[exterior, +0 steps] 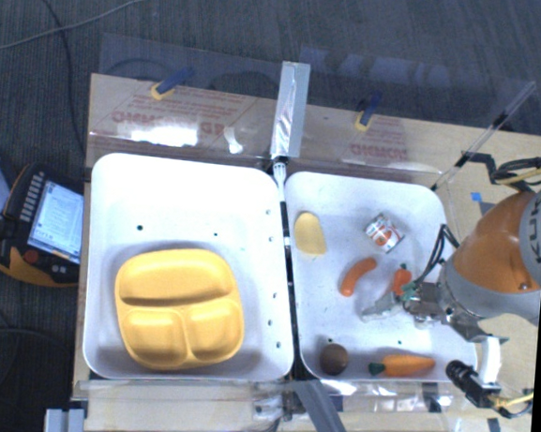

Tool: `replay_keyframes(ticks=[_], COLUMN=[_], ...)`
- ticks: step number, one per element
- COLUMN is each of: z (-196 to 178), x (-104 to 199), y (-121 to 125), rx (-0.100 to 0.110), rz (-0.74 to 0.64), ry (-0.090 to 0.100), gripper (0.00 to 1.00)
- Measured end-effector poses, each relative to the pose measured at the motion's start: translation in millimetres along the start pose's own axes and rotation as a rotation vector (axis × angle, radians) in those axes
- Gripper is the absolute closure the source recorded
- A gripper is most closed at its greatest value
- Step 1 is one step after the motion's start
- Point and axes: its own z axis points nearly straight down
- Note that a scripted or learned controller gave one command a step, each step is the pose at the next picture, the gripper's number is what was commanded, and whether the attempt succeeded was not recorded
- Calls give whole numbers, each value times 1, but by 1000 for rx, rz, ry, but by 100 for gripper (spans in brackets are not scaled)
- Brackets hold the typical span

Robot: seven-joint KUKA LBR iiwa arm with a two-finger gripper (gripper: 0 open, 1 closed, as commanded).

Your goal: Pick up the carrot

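I am hovering my gripper (382,308) low over the middle of the right bin (431,207), and I cannot tell how it is set from this slanted view. The carrot (402,366) is lying flat near the bin's front wall, its orange body pointing right and its green top left, just in front of where I am working. To take it well, I am judging that I should shift toward the front wall, line up across the narrow width of the carrot's middle, and come straight down so it does not roll away.

A brown round fruit (334,358) is sitting close beside the green top, so I am favouring the thicker orange end. An orange sausage-shaped piece (357,275) and a small red-orange item (401,279) are lying near my wrist; either could be mistaken for the target. A small can (383,232) and a pale yellow piece (309,234) are resting farther back. The left bin (112,197) is holding a yellow divided tray (180,306).
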Motion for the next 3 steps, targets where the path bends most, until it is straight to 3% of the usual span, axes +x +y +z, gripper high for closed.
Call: replay_keyframes(ticks=[1,2,3], z=[0,-37,0], x=[-11,-17,4], y=[66,4,-1], rx=[0,13,-1], rz=[-133,-67,-68], ry=[10,4,-5], gripper=[0,0,0])
